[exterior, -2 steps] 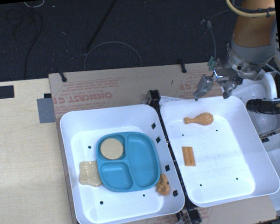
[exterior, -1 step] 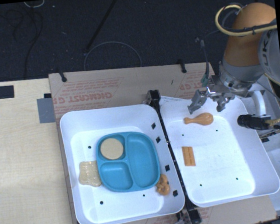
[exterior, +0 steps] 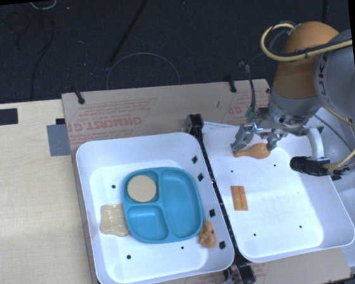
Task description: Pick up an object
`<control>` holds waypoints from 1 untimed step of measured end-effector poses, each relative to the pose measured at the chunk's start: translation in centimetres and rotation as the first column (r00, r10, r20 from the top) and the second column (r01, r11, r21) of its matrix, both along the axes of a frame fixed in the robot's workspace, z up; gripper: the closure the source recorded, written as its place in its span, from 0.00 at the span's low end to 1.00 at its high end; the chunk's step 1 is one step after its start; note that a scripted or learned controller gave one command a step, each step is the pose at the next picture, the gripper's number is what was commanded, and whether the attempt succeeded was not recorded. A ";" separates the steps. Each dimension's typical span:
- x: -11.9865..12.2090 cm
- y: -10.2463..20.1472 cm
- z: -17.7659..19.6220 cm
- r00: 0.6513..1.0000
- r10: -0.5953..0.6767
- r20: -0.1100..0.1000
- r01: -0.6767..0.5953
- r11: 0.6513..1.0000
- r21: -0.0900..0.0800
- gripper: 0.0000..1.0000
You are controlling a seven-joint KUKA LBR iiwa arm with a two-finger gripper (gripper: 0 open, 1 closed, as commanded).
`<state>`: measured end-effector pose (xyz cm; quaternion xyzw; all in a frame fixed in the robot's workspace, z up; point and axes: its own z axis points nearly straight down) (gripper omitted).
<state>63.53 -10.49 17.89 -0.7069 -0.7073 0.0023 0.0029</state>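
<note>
My gripper hangs over the far edge of the right bin. Its two fingers are spread apart and stand open. A tan, drumstick-shaped food piece lies right under the fingertips, its ends close to each finger. A small orange rectangular piece lies on the right bin's floor, nearer the front and left of centre.
The left bin holds a blue divided plate with a round beige disc in it. A pale waffle-like piece sits left of the plate, and a brown nugget at its front right. A black divider separates the bins.
</note>
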 end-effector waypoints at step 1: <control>-0.3 0.4 -6.4 1.000 -0.001 -0.001 0.001 1.000 0.000 0.00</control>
